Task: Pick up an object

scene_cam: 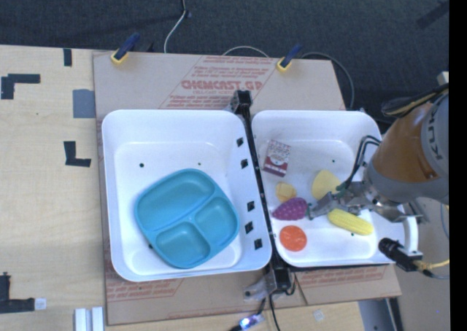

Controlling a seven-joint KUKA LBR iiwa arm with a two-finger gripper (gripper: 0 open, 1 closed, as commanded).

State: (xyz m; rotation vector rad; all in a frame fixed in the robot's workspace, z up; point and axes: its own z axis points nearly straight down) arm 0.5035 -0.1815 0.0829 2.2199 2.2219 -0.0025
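The arm reaches into the right bin [365, 127], and its gripper [315, 211] sits low among the toys, touching or just beside the purple grapes [290, 209]. Whether the fingers are spread or pinched cannot be made out at this size, and nothing is clearly seen between them. From the grapes, a small yellow piece [284, 191] lies just behind, the orange round [292, 238] just in front, the corn cob [351, 222] to the right. By my reading the reach is made, while the grasp and lift are 2 steps left
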